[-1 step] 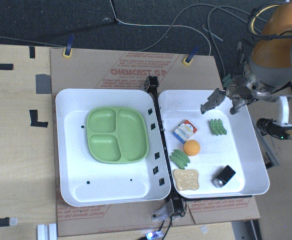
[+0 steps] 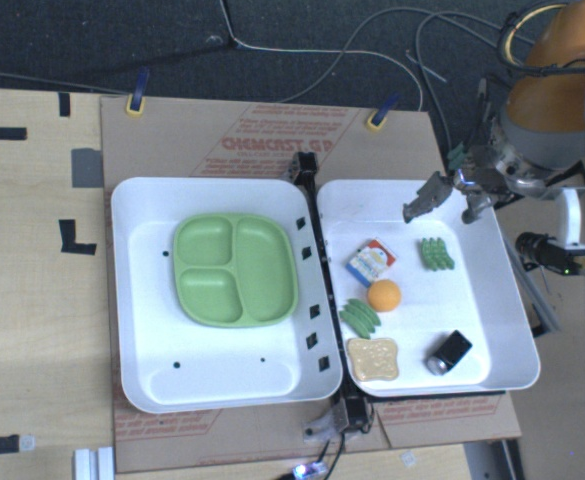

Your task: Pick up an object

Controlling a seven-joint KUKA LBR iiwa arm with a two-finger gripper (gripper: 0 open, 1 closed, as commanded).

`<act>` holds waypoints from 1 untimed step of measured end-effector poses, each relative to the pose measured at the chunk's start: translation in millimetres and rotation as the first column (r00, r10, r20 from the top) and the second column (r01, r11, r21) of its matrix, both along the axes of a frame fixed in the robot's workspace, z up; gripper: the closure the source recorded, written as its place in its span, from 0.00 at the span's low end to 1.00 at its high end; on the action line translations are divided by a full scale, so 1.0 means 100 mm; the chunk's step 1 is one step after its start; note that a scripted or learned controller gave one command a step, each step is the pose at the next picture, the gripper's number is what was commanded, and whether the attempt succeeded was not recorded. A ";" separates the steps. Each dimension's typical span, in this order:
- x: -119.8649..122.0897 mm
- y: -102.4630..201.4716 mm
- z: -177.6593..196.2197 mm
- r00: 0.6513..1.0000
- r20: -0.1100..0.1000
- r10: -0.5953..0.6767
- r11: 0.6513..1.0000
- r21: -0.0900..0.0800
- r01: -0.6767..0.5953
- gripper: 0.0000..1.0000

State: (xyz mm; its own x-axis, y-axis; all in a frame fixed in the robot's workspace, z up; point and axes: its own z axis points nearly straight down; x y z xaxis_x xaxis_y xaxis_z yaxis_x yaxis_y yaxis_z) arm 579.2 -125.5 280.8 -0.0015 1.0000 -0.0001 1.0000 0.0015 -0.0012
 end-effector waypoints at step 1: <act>-0.03 0.01 -0.64 1.000 -0.005 -0.001 1.000 0.000 0.001 0.00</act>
State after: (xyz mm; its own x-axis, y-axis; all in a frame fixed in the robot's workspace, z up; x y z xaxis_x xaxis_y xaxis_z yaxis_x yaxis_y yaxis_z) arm 576.4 -124.2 216.9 -0.0006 1.0000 -0.0001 1.0000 0.0006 -0.0059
